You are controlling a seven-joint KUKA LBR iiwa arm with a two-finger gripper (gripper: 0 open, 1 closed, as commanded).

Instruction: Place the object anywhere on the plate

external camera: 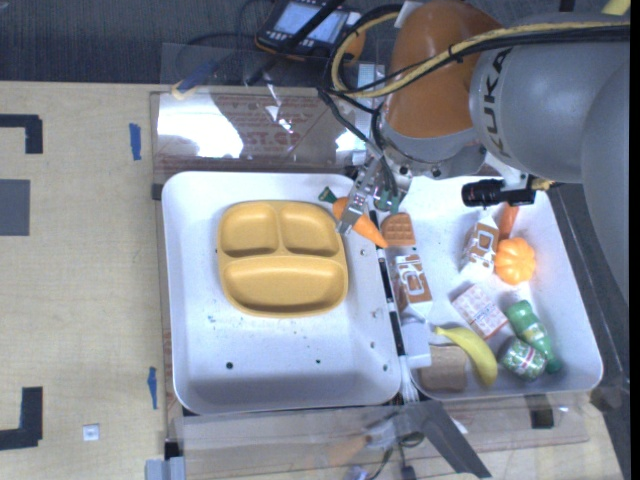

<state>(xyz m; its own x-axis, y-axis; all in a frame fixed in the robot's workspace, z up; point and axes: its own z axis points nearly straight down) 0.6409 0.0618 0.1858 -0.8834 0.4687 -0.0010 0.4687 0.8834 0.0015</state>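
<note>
We read "KUKA" in part on the grey arm [560,88]; the labels on the small packets [412,280] in the right bin [575,298] are too blurred to read. The gripper [362,206] hangs at the seam between the bins — an orange carrot [366,228] lies just under it, touching or not we cannot tell; whether it is clenched we cannot tell. The yellow plate [283,258] sits in the left bin [200,318], apart from the carrot; a banana [472,352] and a small pumpkin [515,260] lie in the right bin.

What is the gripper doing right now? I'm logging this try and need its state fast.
Gripper: over the seam between the two bins, an orange carrot at its tip; whether it grips the carrot cannot be told.
</note>
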